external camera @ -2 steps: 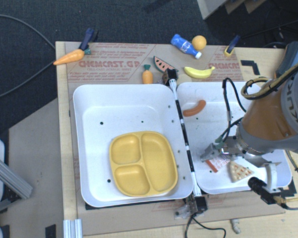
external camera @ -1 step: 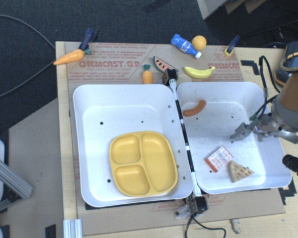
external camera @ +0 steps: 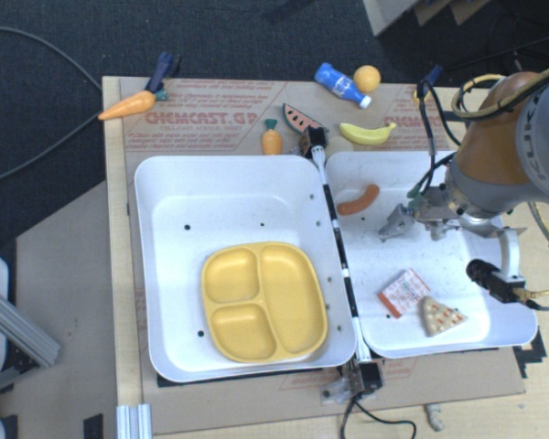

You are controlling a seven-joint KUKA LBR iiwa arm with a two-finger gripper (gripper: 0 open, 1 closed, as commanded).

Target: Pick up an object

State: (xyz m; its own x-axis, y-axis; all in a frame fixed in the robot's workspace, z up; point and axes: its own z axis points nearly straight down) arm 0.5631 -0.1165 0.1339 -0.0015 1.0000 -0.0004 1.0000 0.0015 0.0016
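Over the right bin's (external camera: 494, 337) far half hangs the gripper (external camera: 404, 221), its 2 grey fingers spread apart with nothing between them. Just beside it, toward the bin's far-left corner, lies a reddish-brown toy sausage (external camera: 358, 199). Near the right bin's front edge rest a small red-and-white packet (external camera: 403, 293) and a tan toy pizza slice (external camera: 439, 316), touching or nearly so; bare white floor separates them from the gripper. Filling the left bin's (external camera: 165, 245) front half sits a yellow plastic tray with 3 compartments (external camera: 263, 300). Beyond the bins, on the bench's far edge, lie a yellow toy banana (external camera: 367, 133), a blue bottle (external camera: 340, 84), an orange ball (external camera: 368, 78), a watermelon slice (external camera: 299, 118) and 2 toy carrots (external camera: 128, 106). Red printing on the cardboard bench top (external camera: 201, 116) reads roughly "CHEMCAST".
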